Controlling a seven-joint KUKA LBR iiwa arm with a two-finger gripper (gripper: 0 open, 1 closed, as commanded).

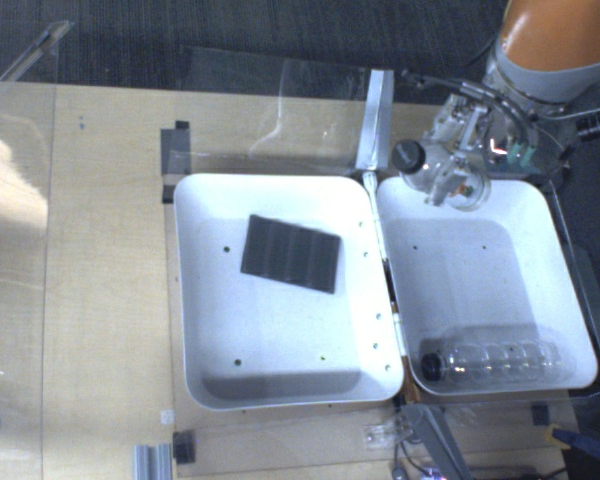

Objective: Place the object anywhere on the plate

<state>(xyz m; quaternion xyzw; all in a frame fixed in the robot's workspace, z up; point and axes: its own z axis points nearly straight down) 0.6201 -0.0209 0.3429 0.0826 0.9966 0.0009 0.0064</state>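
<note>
Lying along the right bin's near wall: clear ribbed plastic bottle (pixel 492 359), black-capped; probably light, slippery, crushable; grip mid-body. Tool (pixel 458 168) state: cannot tell.

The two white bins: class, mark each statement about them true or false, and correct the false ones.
1. A dark rectangular plate lies in the left bin. True.
2. A clear plastic bottle lies on the plate. False: it lies in the right bin, along the near wall.
3. The gripper is above the far edge of the right bin. True.
4. The bottle stands upright. False: it lies on its side, dark cap toward the left bin.
5. The bottle is between the gripper's fingers. False: the bottle lies at the opposite end of the bin.
</note>
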